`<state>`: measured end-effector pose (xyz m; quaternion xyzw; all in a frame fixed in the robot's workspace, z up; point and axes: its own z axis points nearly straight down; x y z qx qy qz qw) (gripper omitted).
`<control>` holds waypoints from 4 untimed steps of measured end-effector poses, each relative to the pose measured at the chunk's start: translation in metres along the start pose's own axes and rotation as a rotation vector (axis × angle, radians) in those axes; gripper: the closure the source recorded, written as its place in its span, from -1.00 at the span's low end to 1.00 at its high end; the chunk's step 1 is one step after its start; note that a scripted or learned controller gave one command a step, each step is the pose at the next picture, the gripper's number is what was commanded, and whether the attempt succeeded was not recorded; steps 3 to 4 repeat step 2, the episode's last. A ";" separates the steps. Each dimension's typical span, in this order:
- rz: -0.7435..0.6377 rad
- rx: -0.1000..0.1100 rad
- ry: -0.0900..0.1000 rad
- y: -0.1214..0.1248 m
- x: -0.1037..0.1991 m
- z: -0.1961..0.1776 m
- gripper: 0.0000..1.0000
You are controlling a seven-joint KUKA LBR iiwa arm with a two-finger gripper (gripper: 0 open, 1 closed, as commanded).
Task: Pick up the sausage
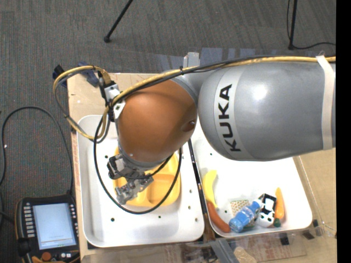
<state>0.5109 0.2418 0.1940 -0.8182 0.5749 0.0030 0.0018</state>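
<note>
The sausage (218, 221) lies at the near edge of the right bin (299, 179), hard against that bin's left wall, a reddish-brown curve just below the banana (210, 184). Its long axis runs on a slant — from the wall down and rightward toward the blue bottle (244, 217). Right of the bottle sit a black-and-white toy (266, 208) and a carrot (279, 204).

The gripper (131, 186) is on the wrong side of the divide: it hangs low in the left bin (90, 169), over a yellow tray (164, 193), so the sausage lies to its right and slightly nearer the camera, across both bin walls. Whether the gripper is open or clamped I cannot tell (the metal parts blur together against the yellow), and nothing shows between them. By my judgement the coming move needs a lift clear of the left bin's rim, a traverse rightward, and a wrist turn so the jaws close across the sausage's slanted length rather than along it. The wall beside it leaves little room on that side.

Farther back, the orange band (156, 122) and grey KUKA link (263, 108) loom over both bins. The bench (82, 95) is pale board; dark carpet (49, 32) lies beyond.
</note>
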 end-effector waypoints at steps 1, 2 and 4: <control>0.188 -0.003 0.002 -0.036 0.011 0.068 1.00; 0.126 0.000 0.002 0.055 0.051 0.011 1.00; 0.126 0.000 0.002 0.055 0.051 0.011 1.00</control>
